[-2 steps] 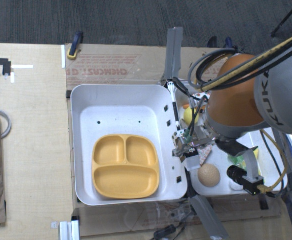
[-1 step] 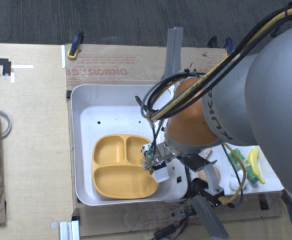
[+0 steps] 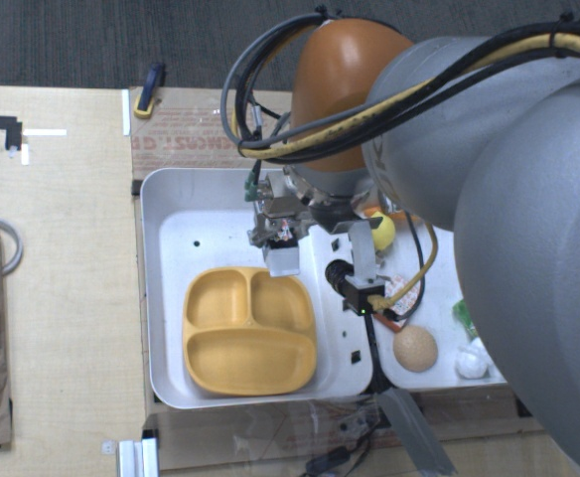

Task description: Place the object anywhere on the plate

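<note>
So the plate (image 3: 251, 331) is sitting in the lower middle of the frame, inside the left white bin (image 3: 166, 266), and none of its three compartments has anything in it. I'd say the placing part isn't done yet.

The gripper (image 3: 282, 251) hangs just above the plate's top edge, roughly center frame, under that big orange band (image 3: 345, 78) and a tangle of black and yellow cables (image 3: 270, 97). Whether it's carrying anything, or how it's set, I honestly can't tell; there's a pale blocky bit at its tip, but that could be part of the tool.

Candidate objects are all over in the right bin (image 3: 439, 376), lower right of the frame: a tan egg-shaped ball (image 3: 415, 348) with a matte, slightly speckled look, a small white rounded thing (image 3: 472, 364), something green (image 3: 462, 314) mostly hidden by the arm, and a yellow rounded piece (image 3: 380, 232) tucked behind the wrist hardware. Which one is "the object", no idea.

Materials: the plate is smooth mustard-yellow plastic with rounded corners and raised dividers, and the bins are glossy white with soft curved walls. The bench (image 3: 52, 266) on the left looks like pale wood.
</note>
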`<state>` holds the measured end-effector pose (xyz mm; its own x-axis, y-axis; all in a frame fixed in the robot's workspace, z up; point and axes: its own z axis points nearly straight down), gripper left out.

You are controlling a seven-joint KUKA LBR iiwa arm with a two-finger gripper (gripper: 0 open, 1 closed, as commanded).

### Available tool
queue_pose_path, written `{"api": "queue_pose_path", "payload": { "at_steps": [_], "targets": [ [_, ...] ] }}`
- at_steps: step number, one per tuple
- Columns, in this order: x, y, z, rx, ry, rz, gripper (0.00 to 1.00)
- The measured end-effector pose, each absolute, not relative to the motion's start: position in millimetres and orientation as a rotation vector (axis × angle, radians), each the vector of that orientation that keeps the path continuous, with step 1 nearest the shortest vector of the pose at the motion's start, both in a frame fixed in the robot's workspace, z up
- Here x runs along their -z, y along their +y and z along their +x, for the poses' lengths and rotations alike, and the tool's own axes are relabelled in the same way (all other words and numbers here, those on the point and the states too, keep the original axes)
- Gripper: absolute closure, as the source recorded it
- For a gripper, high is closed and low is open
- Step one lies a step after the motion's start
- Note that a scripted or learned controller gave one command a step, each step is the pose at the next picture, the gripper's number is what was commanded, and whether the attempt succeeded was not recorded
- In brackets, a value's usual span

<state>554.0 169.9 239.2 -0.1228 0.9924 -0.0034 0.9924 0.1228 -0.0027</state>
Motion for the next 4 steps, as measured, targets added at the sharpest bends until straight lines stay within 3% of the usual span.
{"api": "queue_pose_path", "payload": {
  "at_steps": [1,2,3,4],
  "targets": [
    [-158.6,221.9,513.8,0.011,2.242,2.202,1.0],
    [-159.0,221.9,514.0,0.009,2.242,2.202,0.0],
    [-212.2,223.4,536.3,0.006,2.336,2.099,0.0],
    [-220.0,222.4,536.5,0.013,2.336,2.098,1.0]
  ]
}}
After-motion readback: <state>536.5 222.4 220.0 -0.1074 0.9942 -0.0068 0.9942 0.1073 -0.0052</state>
